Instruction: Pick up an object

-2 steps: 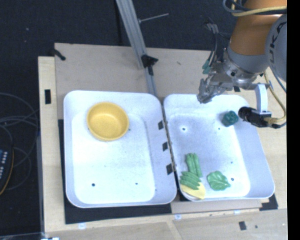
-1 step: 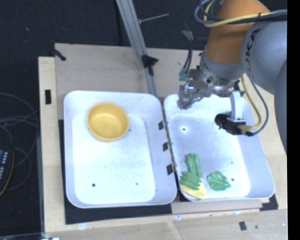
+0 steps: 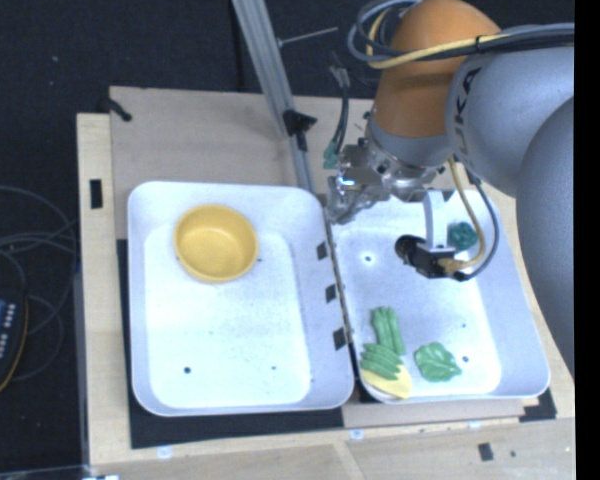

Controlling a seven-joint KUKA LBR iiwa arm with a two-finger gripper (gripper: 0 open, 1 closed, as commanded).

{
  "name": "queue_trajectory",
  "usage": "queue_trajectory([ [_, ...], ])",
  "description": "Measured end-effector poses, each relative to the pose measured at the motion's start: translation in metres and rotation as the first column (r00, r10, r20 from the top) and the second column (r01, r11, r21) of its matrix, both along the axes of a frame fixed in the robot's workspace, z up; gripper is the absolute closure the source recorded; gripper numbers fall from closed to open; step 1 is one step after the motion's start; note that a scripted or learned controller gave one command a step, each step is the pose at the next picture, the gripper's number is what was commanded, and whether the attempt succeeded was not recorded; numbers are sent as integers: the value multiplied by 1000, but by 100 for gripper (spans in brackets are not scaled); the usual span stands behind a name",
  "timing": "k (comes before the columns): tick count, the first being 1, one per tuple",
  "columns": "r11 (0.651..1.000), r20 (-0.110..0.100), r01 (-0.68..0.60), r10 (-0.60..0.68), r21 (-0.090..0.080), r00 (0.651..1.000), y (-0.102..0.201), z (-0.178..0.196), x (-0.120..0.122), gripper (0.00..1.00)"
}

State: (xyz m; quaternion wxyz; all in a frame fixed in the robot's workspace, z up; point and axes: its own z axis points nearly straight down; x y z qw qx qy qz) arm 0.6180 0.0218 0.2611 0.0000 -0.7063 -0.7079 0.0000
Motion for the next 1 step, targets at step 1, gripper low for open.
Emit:
queue_trajectory([
  [1, 1000, -1, -1, 1, 0, 1000, 51, -22, 2, 100],
])
